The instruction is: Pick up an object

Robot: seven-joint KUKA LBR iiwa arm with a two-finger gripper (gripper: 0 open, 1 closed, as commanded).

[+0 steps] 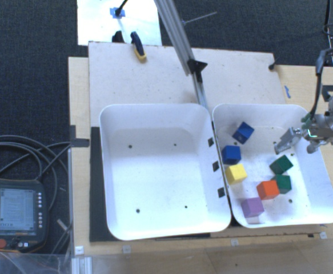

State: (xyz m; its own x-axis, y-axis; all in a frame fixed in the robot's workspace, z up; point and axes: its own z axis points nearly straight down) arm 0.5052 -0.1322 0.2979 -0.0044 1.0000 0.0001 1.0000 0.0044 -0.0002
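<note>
Where the arm enters from the right, the gripper [295,143] hangs over the right bin [320,210]; whether it is spread or pressed together cannot be told, and nothing shows pinched in it. Right bin contents: two blue cubes [243,132] [231,154], one yellow cube [236,173], one orange cube [267,189], one purple cube [252,208], two dark green cubes [281,165] [284,183], the upper green just below the gripper. Left bin [106,153]: white, adjoining. Surface [155,73]: pale board. Teach pendant [13,213]: lower left, cabled.
</note>
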